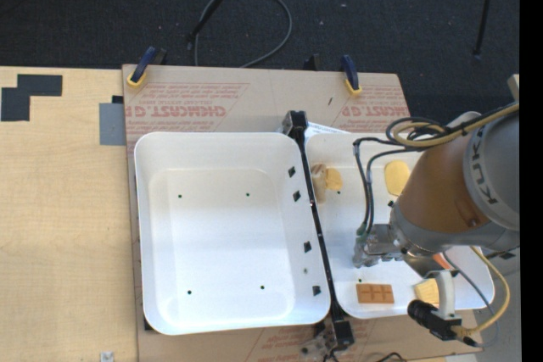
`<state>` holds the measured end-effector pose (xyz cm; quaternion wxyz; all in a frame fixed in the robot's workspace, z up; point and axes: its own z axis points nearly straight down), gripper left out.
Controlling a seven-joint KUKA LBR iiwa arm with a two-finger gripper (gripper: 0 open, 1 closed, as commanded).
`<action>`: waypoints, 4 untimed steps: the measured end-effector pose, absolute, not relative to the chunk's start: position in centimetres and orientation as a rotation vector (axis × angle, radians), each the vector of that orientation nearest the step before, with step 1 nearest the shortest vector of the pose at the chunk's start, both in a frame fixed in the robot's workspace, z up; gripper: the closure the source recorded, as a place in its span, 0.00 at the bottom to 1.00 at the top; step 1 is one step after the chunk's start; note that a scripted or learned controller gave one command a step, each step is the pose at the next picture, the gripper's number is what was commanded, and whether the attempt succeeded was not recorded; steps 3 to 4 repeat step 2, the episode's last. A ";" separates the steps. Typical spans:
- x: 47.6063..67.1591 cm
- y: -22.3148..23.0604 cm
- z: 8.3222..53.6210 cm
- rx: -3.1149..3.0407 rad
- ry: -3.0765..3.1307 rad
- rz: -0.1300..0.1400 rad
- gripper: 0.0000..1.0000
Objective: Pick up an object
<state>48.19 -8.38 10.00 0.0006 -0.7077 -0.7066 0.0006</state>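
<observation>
My gripper (pixel 372 253) reaches down into the right bin (pixel 343 284), near its middle, below the orange-banded wrist. A brown waffle-like square (pixel 374 293) lies just in front of it near the bin's front edge. A yellow wedge (pixel 428 291) sits to the right of the square. Near the divider at the back lies a small tan and yellow piece (pixel 327 178). A round yellow object (pixel 395 175) shows beside the arm at the back. The arm hides the right part of the bin.
The left bin (pixel 153 182) stands beside the right one, with a black divider rail (pixel 309 216) between them. Cardboard (pixel 229 97) held by two clamps lies under both bins. Cables loop above the gripper.
</observation>
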 end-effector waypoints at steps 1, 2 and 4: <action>47.9 -9.0 16.0 -2.225 -2.223 -0.004 1.00; 47.7 -9.0 20.2 -2.224 -2.222 -0.003 1.00; 47.7 -9.0 20.2 -2.224 -2.222 -0.003 1.00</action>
